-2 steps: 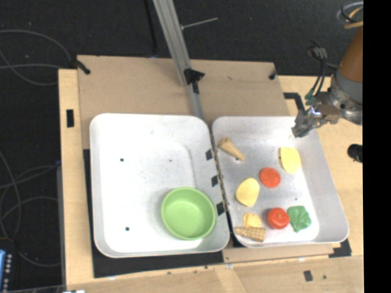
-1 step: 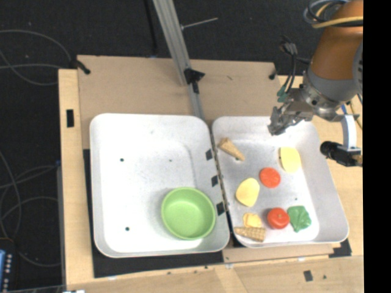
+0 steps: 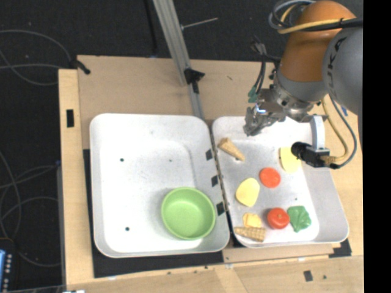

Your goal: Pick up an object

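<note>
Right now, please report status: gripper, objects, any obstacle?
Gripper above right bin's far corner, holding nothing. Nearest: cone-shaped piece. Path unobstructed.

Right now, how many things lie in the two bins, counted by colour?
Green: 2, the bowl and the green toy
Red or orange: 2
Yellow: 3
Tan cones: 2
Total: 9

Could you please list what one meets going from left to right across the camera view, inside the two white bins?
Green bowl → cone-shaped piece near the divider → yellow piece → orange round piece → red tomato-like piece → green piece.
</note>
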`<state>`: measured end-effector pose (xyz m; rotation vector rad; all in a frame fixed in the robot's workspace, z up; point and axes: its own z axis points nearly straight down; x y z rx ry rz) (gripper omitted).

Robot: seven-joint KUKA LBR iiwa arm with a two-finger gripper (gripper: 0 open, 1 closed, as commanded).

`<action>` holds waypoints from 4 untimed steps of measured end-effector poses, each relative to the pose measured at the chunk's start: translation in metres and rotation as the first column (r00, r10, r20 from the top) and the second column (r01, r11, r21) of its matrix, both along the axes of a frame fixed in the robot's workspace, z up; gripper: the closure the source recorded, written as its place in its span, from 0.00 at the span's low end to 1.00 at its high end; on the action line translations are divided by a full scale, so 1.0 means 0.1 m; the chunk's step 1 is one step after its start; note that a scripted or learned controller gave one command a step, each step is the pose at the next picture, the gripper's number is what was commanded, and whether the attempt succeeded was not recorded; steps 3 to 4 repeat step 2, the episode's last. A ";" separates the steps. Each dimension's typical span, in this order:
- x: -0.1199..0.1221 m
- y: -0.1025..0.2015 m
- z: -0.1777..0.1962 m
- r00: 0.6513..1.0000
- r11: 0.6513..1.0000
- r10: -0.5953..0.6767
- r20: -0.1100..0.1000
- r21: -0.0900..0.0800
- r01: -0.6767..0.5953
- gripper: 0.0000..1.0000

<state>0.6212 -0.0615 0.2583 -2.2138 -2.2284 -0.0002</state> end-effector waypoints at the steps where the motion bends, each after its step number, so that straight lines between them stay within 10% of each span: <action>1: -0.07 0.49 0.03 1.000 1.000 0.000 0.000 0.001 0.000 1.00; 2: -0.04 1.10 0.03 1.000 1.000 0.002 0.001 0.001 -0.002 1.00; 4: -0.04 1.10 0.03 1.000 1.000 0.002 0.001 0.001 -0.002 1.00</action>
